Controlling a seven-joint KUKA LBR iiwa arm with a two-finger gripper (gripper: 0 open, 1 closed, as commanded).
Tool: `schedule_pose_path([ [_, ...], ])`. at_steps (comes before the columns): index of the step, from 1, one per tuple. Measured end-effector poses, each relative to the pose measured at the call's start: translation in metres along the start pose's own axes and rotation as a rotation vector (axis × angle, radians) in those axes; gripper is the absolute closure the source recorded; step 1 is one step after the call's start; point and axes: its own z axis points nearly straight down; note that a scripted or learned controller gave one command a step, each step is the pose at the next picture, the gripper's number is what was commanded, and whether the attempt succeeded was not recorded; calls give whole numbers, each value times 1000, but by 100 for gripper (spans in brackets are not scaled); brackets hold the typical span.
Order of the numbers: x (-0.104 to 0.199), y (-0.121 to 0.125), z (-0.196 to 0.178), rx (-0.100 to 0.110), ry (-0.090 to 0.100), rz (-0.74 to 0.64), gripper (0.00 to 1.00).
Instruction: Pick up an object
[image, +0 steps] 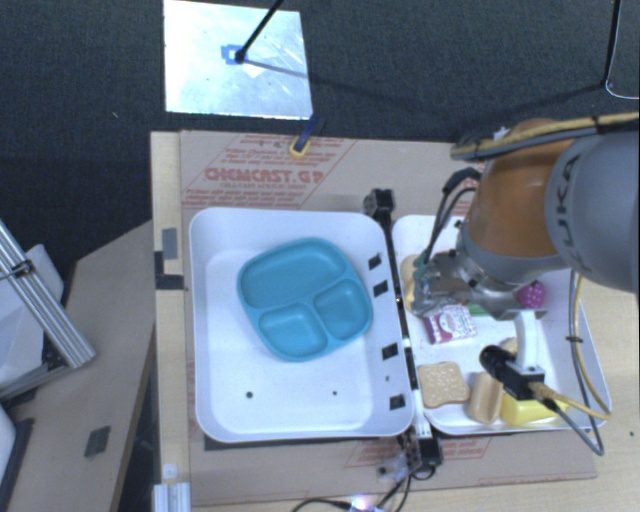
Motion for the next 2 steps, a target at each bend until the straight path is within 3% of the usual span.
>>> schedule_pose_path([
  [1, -13, -12, 6, 2, -1, 6, 100],
  [2, -12, -6, 7, 0, -1, 3, 100],
])
